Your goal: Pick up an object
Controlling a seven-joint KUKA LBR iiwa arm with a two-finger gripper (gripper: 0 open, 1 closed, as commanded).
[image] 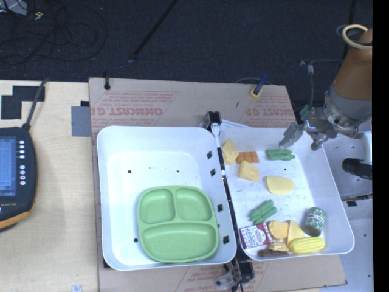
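Front of right bin: corn (pixel 307 244), a small can (pixel 314 218) and a red packet (pixel 254 236) lie in the lower right of the frame.
Left bin: a green tray (pixel 177 223) with three parts sits inside.
Middle of right bin: green beans (pixel 263 212) and yellow pieces (pixel 279 185).
Far end: a green pod (pixel 279 155) lies just below the gripper (pixel 302 137).
Jaws: spread wide, holding nothing.
Job so far: nothing picked up yet; grabbing and lifting are left.
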